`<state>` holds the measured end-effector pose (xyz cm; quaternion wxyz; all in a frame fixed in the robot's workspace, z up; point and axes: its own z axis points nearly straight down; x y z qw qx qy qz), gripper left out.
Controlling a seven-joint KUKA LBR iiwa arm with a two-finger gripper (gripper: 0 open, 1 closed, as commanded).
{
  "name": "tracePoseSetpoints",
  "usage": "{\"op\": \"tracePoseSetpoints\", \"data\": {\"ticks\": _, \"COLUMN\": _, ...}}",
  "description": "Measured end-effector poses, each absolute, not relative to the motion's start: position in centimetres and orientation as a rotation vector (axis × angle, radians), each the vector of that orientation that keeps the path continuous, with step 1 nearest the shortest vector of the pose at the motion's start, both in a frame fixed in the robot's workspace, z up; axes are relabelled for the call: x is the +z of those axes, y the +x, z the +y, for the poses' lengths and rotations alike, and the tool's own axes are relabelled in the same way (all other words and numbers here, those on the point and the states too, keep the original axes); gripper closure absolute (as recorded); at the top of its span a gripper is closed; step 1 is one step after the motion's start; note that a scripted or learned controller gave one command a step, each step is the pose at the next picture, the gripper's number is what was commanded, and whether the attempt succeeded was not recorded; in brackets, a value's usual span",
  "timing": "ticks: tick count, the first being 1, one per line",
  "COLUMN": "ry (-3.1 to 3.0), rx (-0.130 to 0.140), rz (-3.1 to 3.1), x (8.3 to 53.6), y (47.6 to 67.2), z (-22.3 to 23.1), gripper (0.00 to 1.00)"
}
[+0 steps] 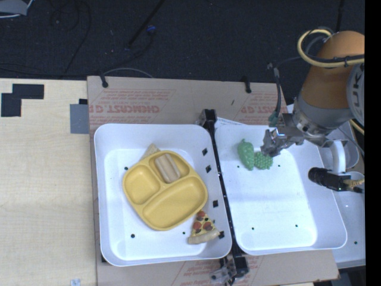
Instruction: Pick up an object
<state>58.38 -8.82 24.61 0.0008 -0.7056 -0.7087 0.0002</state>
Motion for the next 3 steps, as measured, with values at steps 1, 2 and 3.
{"op": "tracePoseSetpoints", "data": {"ticks": 1, "ry": -2.213, "rx": 0.003, "rz": -2.222, "x": 23.1, "y": 58.9, "z": -3.7, "gripper": 1.0}}
{"op": "tracePoseSetpoints", "data": {"ticks": 2, "ry": -2.212, "rx": 0.002, "rz": -2.223, "x": 22.5, "y": 58.6, "z": 2.1, "gripper": 1.0}}
{"op": "tracePoseSetpoints", "data": {"ticks": 3, "ry": -2.212, "rx": 0.001, "rz": -2.226, "x": 22.3, "y": 59.3, "z": 8.4, "gripper": 1.0}}
